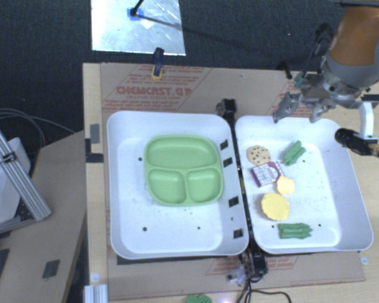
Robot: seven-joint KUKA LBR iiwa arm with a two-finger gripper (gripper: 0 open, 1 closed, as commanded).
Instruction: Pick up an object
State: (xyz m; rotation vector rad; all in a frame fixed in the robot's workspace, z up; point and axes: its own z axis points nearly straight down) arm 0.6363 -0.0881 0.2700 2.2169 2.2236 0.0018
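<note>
I see my gripper (300,110) spread wide and holding nothing above the far rim of the right bin (350,169), beyond the cookie (258,154).

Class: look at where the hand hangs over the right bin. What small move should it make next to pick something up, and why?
Probably move toward the bin's middle and descend. The hand hangs at the right bin's far rim with nothing between its fingers. The nearest item is the upper green piece, with free space around it.
</note>
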